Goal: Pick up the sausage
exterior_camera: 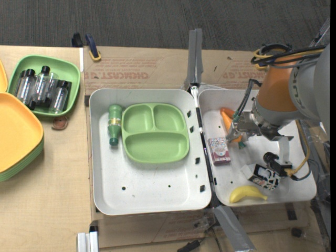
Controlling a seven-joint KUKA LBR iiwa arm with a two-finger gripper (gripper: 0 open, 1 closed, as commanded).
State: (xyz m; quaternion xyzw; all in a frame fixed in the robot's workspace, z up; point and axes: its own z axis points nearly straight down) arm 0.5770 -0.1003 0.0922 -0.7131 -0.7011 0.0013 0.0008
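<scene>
My gripper is low in the right bin, near its back left part, under the orange wrist band. Just to its left lies an orange, elongated piece, partly covered by the gripper body. A small orange-brown bit shows at the gripper's lower left edge. I cannot tell whether either of these is the sausage. The gripper's tip is hidden behind its own body.
In the right bin lie a pink box, a banana at the front and a black-and-white packet. The left bin holds a green divided plate and a green bottle. A green tray of bottles and yellow plates sit far left.
</scene>
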